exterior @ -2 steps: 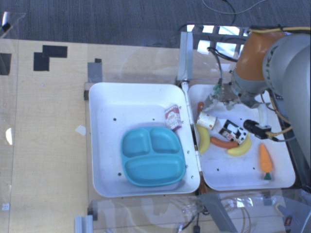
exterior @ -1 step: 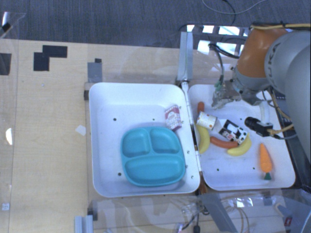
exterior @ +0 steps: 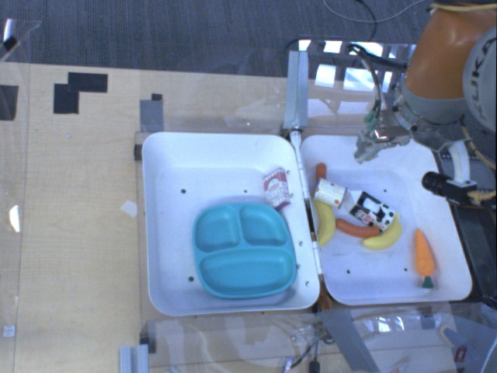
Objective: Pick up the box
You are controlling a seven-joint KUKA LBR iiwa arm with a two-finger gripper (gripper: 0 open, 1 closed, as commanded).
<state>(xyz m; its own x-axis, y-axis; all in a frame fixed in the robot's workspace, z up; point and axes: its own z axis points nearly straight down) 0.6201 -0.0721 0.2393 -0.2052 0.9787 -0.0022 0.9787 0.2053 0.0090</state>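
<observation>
Box point(exterior: 371, 208) lies atop banana point(exterior: 384, 239), well below gripper point(exterior: 375, 142); finger state cannot be told.

Bananas point(exterior: 384, 239) and sausage point(exterior: 355, 227) crowd box point(exterior: 371, 207)

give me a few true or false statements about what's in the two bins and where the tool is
1. The blue divided plate lies in the left bin. True.
2. The carrot lies in the left bin. False: it lies in the right bin, near its right wall.
3. The tool hangs over the far part of the right bin. True.
4. The black and white box is gripped by the tool. False: the box lies on the bin floor beside the banana, apart from the tool.
5. The small red packet lies on the blue divided plate. False: it lies against the left bin's right wall, beyond the plate.
</observation>
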